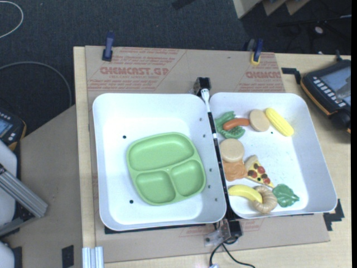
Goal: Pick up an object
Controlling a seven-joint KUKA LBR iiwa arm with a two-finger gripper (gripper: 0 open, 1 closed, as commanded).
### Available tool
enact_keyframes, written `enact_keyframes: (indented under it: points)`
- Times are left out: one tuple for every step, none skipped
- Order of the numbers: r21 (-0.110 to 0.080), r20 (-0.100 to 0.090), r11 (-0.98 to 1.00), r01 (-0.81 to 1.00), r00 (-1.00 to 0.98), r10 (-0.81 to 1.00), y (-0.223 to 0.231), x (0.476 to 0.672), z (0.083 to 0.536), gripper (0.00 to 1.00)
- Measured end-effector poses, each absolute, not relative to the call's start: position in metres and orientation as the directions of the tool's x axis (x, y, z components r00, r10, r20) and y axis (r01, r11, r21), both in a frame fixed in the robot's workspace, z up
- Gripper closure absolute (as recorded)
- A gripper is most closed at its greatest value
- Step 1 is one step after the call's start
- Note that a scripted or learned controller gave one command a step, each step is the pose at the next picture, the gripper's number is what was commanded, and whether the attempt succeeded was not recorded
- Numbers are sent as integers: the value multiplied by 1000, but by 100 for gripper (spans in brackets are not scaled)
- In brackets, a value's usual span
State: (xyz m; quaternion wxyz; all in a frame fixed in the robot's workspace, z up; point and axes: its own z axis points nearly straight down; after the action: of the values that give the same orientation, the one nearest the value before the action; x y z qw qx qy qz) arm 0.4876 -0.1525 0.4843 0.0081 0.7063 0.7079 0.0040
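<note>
So, can't tell the gripper's state from here. The toy food sits in the right bin (312,149): corn (279,121) at upper right, pizza slice (257,172) mid, banana (245,192) low. A green tray (165,167) lies in the left bin (111,127).

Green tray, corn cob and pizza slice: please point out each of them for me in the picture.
green tray (164,168), camera view, on the middle where its compartments meet.
corn cob (279,121), camera view, on the middle of its yellow body.
pizza slice (257,171), camera view, on its topped centre.
</note>
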Motion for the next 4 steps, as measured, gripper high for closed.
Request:
enact_keyframes:
  points:
    - [7, -4, 1, 1000, -1, 1000, -152, 488, 487, 100]
    - [-7, 3, -3, 1000, 3, 1000, -166, 478, 330, 100]
    - [17, -5, 4, 1000, -4, 1000, -140, 480, 525, 100]
    - [-5, 1, -3, 1000, 3, 1000, -179, 479, 393, 100]
